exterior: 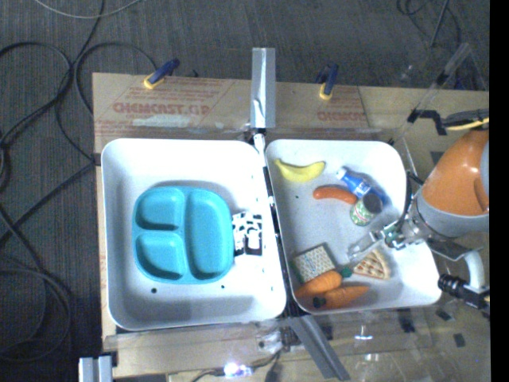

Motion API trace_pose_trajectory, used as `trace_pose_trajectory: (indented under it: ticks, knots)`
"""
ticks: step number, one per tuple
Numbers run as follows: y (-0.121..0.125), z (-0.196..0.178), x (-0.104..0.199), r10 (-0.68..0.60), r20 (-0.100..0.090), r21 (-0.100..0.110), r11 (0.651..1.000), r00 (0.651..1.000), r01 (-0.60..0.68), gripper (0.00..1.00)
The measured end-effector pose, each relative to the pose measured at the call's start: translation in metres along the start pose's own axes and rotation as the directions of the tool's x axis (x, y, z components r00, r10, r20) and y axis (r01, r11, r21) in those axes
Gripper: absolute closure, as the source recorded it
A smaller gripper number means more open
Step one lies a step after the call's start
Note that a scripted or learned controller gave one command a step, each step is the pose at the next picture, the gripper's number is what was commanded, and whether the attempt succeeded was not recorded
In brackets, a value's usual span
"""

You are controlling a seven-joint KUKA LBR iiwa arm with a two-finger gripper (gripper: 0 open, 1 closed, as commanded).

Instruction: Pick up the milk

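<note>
The milk [247, 233] is a small white carton with black cow patches. It lies in the left bin [119, 213], against the right edge of the blue divided plate [184, 231] and close to the wall between the bins. My gripper [372, 247] hangs low in the right bin [398, 165], far to the right of the milk. It is just above a tan waffle wedge [374, 268] and below a small can [366, 211]. Nothing shows held in it.
The right bin also holds a banana [301, 169], a red sausage [334, 194], a blue bottle [355, 182], a grey-green cracker [312, 259] and two carrots [334, 287]. The orange-banded arm [457, 189] overhangs that bin's right rim.
</note>
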State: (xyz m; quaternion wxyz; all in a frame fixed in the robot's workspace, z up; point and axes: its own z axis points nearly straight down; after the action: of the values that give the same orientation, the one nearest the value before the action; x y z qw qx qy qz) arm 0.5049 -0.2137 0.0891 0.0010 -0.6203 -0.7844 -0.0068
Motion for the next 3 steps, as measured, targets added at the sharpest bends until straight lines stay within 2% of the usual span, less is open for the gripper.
trace_pose_trajectory:
  ticks: [1, 2, 3]
  knots:
    - [0.076, 0.002, 0.035, 0.329, 0.014, -0.004, 0.944, 0.944, -0.329, 0.00]
    - [0.053, -0.033, -0.012, 0.148, 0.014, 0.010, 0.989, 0.989, -0.148, 0.00]
    - [0.016, 0.000, 0.037, -0.148, 0.019, 0.003, 0.989, 0.989, 0.148, 0.00]
